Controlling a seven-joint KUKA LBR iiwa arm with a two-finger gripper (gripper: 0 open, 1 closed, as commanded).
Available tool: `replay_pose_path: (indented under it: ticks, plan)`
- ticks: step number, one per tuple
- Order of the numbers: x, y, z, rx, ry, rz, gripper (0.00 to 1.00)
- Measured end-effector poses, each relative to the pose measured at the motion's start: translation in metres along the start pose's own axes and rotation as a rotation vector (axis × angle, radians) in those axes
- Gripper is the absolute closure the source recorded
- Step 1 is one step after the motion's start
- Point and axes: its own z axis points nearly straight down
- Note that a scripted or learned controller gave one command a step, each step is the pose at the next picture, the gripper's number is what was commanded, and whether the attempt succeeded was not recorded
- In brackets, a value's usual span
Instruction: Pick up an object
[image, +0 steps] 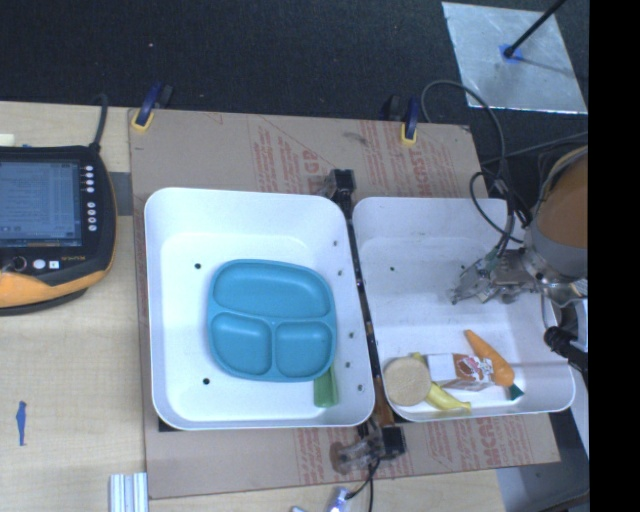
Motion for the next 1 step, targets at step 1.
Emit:
replay_pose_path:
  ticks: [1]
  plan:
    - [0.0000, -0.0749, -0.0727, 0.001, 0.000, 0.000, 0.00]
